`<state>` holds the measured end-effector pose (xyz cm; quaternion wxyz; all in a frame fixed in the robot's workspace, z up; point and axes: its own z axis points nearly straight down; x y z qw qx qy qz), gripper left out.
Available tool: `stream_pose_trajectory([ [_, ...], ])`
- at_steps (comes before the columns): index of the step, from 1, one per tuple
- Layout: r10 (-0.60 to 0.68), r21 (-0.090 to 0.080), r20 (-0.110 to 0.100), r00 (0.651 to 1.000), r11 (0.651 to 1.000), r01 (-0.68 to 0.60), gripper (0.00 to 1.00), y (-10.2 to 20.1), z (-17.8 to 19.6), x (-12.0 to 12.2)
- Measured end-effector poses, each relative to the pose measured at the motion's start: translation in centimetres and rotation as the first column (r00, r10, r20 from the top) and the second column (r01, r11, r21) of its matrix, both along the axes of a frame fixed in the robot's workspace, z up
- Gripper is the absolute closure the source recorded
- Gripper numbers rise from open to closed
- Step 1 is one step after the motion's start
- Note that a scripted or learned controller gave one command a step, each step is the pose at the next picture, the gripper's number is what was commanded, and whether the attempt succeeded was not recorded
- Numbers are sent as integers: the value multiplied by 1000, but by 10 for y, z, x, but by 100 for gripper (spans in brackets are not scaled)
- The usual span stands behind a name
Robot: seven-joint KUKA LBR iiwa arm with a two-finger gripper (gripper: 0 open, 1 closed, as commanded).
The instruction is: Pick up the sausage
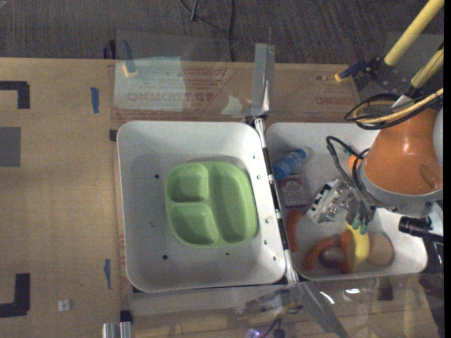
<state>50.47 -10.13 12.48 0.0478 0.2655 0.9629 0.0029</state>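
Grey carpet runs behind the bench [56, 189], whose pale wooden top carries two shallow white bins side by side. You have the left bin [141, 153] holding a green divided plate [210, 203], and the right bin [416, 259] holding a small heap of toy food. Your target, the sausage [318, 251], lies near the front of the right bin as a curved reddish-brown piece, touching a round brownish item [332, 256] and just beside a yellow piece [361, 246] and a pale rounded piece [380, 248]. A separate orange-red piece [293, 224] sits close to the bin's left wall, with a blue item [289, 164] and a small dark packet [292, 189] further back. The end effector [338, 203] hangs above the bin, just behind the heap, at the end of the arm's orange band [405, 157]; whether it is spread or closed you cannot tell from this angle, and nothing is visibly between its tips. Expect the sausage to be light and probably smooth plastic or rubber, so it may squirt sideways under a pinch rather than crush. Take it across its narrow width near the middle of the curve, where the free left side gives room. Its neighbours crowd the right end, so a grasp there risks catching them instead.
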Motion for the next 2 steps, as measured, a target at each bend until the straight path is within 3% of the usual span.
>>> stream_pose_trajectory([
  [1, 0, 1, -5, 1000, 1000, 0, 0, 0, -2, -2],
  [2, 204, -15, -16, 979, 979, -204, 0, -2, -15, -2],
])
